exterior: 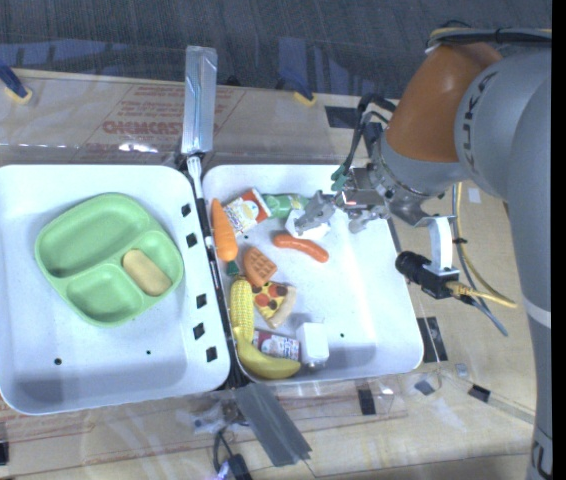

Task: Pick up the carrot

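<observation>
Hand (315, 215) above right bin (388, 303), grip state unclear, carrot (223, 230) by left wall, labels unreadable

The grey arm (483, 98) reaches in from the right, its orange band high and wrist bent down. The gripper (331, 211) points left, holding nothing.

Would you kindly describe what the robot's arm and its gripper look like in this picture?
The arm is thick, rounded and light grey, with a glossy orange band above the wrist. The gripper is a small metal assembly of grey and silver parts with a touch of green. Thin dark cables run along the wrist, and a black fitting with yellowish cables hangs below the arm.
</observation>
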Tool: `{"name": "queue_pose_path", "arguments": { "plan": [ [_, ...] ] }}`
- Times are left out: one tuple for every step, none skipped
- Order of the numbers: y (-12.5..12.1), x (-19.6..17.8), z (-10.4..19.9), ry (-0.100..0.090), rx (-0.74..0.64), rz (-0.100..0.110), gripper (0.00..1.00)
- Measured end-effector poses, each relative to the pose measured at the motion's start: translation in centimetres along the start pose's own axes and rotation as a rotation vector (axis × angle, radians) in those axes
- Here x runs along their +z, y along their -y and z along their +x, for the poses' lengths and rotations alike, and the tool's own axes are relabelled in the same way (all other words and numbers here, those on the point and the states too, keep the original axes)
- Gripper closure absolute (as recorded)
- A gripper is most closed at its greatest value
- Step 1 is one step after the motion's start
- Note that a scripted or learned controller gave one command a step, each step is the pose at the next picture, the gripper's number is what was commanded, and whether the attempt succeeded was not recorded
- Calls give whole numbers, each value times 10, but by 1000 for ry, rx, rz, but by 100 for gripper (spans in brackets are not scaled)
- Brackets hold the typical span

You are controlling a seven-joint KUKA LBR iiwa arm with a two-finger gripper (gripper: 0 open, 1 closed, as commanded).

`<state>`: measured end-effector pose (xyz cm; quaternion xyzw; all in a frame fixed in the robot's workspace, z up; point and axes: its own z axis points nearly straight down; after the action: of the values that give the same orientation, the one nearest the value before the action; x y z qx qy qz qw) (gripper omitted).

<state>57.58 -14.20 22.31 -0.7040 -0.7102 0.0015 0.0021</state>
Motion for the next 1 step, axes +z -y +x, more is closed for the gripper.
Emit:
{"name": "queue_pose_path", "arguments": {
  "plan": [
    [0, -9, 1, -1, -5, 2, 100]
  ]
}}
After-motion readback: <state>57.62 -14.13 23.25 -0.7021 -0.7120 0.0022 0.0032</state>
